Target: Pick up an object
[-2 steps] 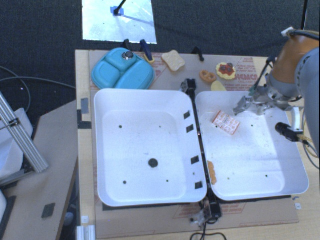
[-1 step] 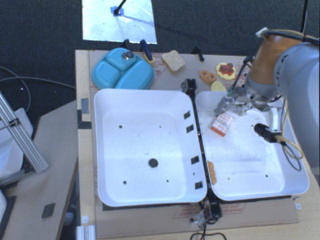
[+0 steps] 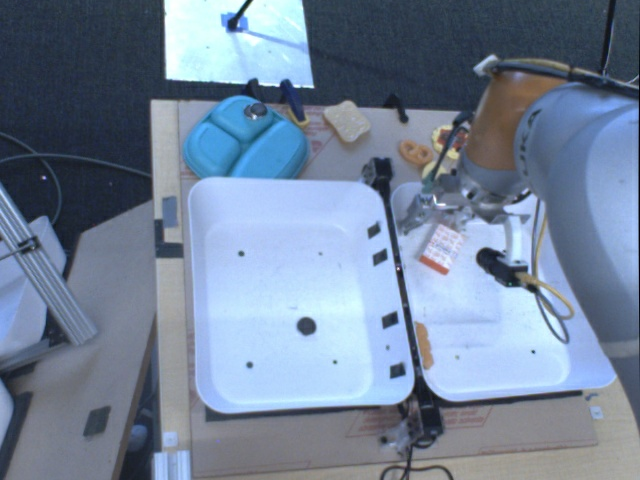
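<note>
Look past the far edge of the left bin and you'll see a blue sectioned tray lying on the bench, just beside the bin's far wall. To its right, near the bench's far edge, sits a tan sponge-like piece. Beyond the bench, a pale square sheet lies on the dark carpet. At the picture's left edge, you have a slanted aluminium rail.

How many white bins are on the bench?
2. The left bin holds a small dark round thing. The right bin sits beside it, under the arm, with a small red-and-white packet inside. The arm hides part of that bin.
</note>
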You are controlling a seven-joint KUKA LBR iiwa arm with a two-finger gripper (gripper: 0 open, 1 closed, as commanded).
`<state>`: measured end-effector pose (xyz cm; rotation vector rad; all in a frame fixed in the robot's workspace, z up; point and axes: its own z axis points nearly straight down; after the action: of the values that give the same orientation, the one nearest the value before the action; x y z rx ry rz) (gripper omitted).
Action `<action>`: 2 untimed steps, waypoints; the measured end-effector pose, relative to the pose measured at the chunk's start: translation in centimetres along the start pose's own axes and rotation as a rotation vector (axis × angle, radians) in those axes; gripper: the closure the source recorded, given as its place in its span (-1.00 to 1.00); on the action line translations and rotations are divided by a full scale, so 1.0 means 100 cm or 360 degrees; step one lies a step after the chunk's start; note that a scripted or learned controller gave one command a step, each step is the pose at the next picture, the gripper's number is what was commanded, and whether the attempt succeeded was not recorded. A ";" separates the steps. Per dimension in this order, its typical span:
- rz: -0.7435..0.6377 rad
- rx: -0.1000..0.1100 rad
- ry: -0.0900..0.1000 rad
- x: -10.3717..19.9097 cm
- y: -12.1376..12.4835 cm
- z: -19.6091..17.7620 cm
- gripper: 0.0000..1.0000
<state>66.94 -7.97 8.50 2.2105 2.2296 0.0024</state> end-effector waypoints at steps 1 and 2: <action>0.0005 -0.0017 -0.0001 -0.003 0.002 -0.108 -1.00; 0.0023 -0.0009 0.0010 -0.048 -0.046 0.001 -1.00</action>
<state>62.34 -12.85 8.42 2.2266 2.2139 0.0157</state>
